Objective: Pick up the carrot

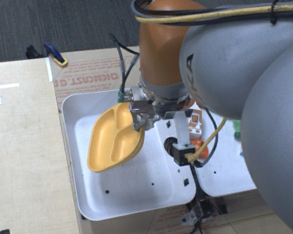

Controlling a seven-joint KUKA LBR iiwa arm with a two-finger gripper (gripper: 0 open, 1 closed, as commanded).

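- Evidently the gripper hangs low over the left bin, at the 3 o'clock rim of a yellow divided dish; the wrist hides the claw, so I cannot tell whether it is apart or together.
- Probably the carrot is the small orange piece near the seam between the bins, at about 4 o'clock from the gripper and partly hidden behind a cable and the arm's fittings. Nothing shows it being held.
- To do this step well, the claw should move off the dish toward 4 o'clock, centre over the orange piece and line up across its narrow width. It should then drop straight down, clear of the bin wall and the cable.
- One risk is the orange-and-white item at the carrot's 12 o'clock, which could be caught instead.
- Red print on the cardboard at the bin's 12 o'clock runs upside down. It seems to read "CHEMCAST", the rest unclear.
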